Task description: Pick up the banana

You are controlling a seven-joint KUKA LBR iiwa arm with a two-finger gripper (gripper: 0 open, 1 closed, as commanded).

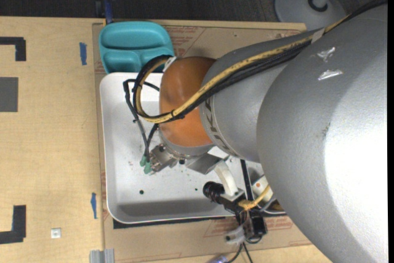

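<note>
My grey arm reaches in from the right and covers most of the white bin point(120, 151). Its orange band point(184, 108) hangs over the middle of that bin, wrapped by black and yellow cables. Below the band, a metal part of the gripper point(161, 157) with a small green tip pokes out toward the lower left, just above the bin floor. The arm hides whatever lies under it and on the bin's right side. The visible left strip of the bin floor shows bare white with a few dark specks.
A teal divided tray point(135, 46) rests at the bin's far edge, partly tucked under the arm. The cardboard bench point(49, 132) with blue tape marks stretches to the left. A grey round stand base point(301, 3) sits at the top right.
</note>
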